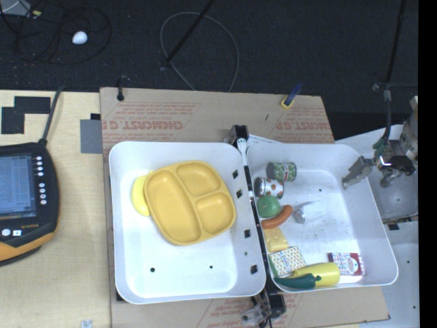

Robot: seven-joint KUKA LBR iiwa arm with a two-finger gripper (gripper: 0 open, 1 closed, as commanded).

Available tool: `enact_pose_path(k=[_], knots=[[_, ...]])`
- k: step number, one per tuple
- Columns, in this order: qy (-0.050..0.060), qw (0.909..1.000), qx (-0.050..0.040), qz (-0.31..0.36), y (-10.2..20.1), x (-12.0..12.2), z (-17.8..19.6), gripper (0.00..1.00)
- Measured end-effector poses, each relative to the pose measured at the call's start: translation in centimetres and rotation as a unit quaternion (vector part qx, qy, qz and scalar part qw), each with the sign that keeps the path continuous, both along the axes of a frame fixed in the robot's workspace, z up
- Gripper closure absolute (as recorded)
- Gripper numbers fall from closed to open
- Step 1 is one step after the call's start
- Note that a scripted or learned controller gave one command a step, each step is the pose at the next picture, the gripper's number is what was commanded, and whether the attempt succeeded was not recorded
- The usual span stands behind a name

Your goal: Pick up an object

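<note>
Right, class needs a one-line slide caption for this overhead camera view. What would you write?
Yellow divided plate in the left bin; toy food and cans along the right bin's left side.

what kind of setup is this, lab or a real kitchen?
Most likely a robot lab bench for pick tests, not a kitchen. Two white bins sit on cardboard, one with a yellow divided tray, the other with toy food like a green can. A teach pendant lies nearby, loose cables behind.
</note>
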State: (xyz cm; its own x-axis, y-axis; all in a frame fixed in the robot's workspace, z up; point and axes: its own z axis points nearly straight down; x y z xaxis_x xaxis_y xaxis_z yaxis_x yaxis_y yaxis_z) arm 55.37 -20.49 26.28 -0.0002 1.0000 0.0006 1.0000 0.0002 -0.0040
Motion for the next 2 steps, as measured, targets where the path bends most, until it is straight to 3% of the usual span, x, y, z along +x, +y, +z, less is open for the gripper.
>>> enact_pose_path(k=[1, 2], knots=[[0.004, 1.0000, 0.0024, 0.002, 3.8, 4.8, -10.7, 0.00], [0.000, 1.0000, -0.0003, 0.001, 6.9, 2.6, -18.0, 0.00]])
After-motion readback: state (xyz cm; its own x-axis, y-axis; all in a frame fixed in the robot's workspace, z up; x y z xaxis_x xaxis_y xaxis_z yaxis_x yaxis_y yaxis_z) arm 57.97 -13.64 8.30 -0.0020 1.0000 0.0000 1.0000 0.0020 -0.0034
